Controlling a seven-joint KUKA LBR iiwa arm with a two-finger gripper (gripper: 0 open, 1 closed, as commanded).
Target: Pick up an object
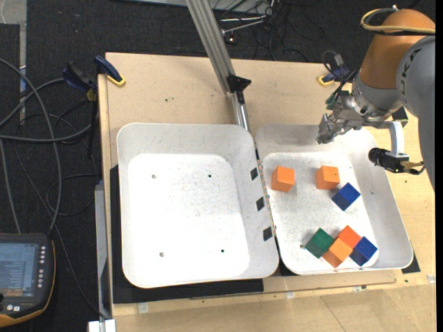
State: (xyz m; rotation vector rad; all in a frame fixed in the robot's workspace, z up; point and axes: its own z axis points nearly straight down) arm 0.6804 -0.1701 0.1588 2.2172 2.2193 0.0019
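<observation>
Claw (pixel 327 134), grip state unclear, hovers above right bin (pixel 387 206); nearest orange cube (pixel 327 178) lies just below.

No readable text, label or number shows anywhere; the handheld screen (pixel 17 274) is too blurred.

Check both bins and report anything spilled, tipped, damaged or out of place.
Nothing stands out. All the blocks sit inside the right bin: two orange ones and a blue one lie apart, and four more huddle at its near edge around the green block. The gripper is above the bin's far edge.
</observation>
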